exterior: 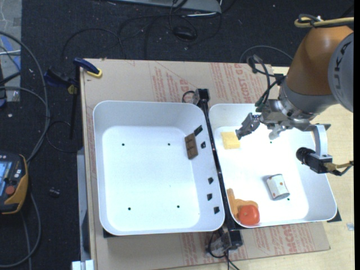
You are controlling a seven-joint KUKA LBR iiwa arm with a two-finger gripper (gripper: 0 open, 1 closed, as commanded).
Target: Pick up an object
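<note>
In the right bin [318,207], a pale yellow block [230,140] lies near the divider. A small grey and white cylinder [277,186] rests further forward, and a red ball with an orange piece [246,211] sits in the front left corner. My gripper [261,129] hangs over the back of this bin, just right of the yellow block. Its fingers are spread open with nothing between them.
The left bin [112,117] holds a small brown block [192,146] near its right wall. A black divider [212,162] runs between the bins. Cables and a blue and yellow clamp [87,67] lie beyond the cardboard at the back left.
</note>
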